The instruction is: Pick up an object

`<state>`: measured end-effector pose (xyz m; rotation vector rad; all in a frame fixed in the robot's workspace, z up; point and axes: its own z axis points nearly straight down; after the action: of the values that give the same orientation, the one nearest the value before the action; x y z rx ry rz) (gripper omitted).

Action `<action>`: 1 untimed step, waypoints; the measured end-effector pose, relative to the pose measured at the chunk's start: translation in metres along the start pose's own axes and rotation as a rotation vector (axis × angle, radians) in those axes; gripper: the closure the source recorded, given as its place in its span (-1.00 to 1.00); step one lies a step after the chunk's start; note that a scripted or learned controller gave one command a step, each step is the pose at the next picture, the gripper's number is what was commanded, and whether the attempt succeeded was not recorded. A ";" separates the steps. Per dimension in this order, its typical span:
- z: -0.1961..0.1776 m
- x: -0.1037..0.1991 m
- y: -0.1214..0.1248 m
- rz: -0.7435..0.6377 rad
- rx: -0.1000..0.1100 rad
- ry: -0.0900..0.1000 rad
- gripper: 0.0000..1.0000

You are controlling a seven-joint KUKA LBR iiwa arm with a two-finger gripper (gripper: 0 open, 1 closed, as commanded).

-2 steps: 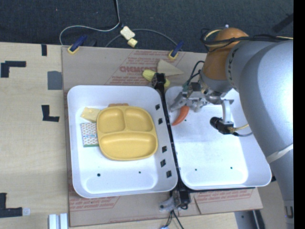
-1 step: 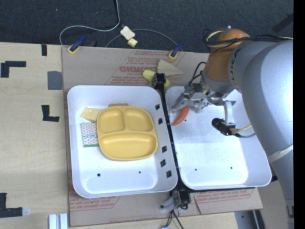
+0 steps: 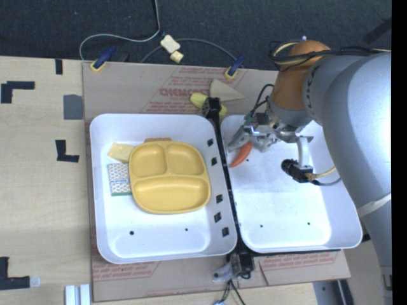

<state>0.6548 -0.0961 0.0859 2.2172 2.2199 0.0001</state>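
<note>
A grey robot arm with an orange band (image 3: 294, 81) reaches over the right shallow white bin (image 3: 305, 224), its gripper (image 3: 253, 141) above a small orange object (image 3: 236, 157). A yellow sectioned plastic plate (image 3: 170, 176) lies in the left white bin (image 3: 159, 243).

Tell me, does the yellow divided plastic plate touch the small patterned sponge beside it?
Touching. In the camera view, the yellow divided plate overlaps the right edge of the patterned sponge, with no gap between them.

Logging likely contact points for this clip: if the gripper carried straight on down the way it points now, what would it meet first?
Most likely the orange object lying in the right bin by the divider; the gripper hangs just above it. Depth is unclear from this slant, so it might meet the bin floor beside it.
</note>
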 end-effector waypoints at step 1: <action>-0.010 -0.001 0.000 0.000 0.000 -0.001 1.00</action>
<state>0.6548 -0.0966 0.0959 2.2172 2.2191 -0.0007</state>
